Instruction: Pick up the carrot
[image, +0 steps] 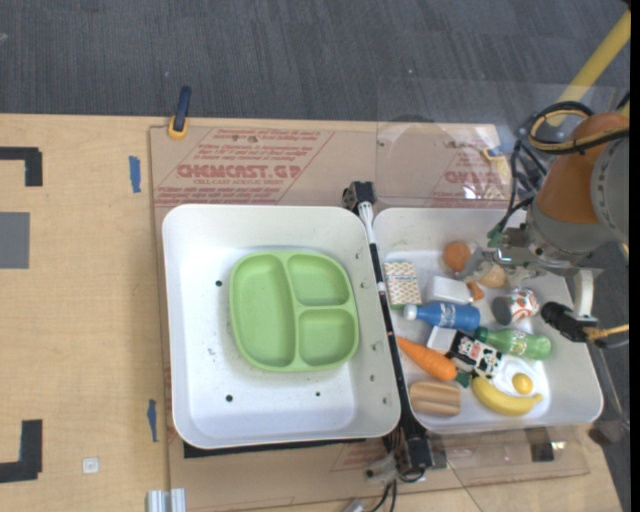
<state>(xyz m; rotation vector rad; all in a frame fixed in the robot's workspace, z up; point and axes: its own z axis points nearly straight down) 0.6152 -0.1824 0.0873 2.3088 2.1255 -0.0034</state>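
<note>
The left bin (200, 300) holds a green divided plate (294, 310) with three compartments. The right bin (590, 390) is crowded: the carrot (427, 358) lies near its left wall, pointing up-left, just above a bread roll (435, 398), with a banana (505, 398), a fried egg (521, 381), a blue bottle (447, 316) and a green bottle (515, 344) close by. The gripper (500, 262) hangs over the bin's upper right, well apart from the carrot; whether its jaws are open or closed cannot be told. Small items beneath it are hard to make out.

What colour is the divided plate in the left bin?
Light green: the plate shows best in the camera view, lying in the white left bin.
</note>
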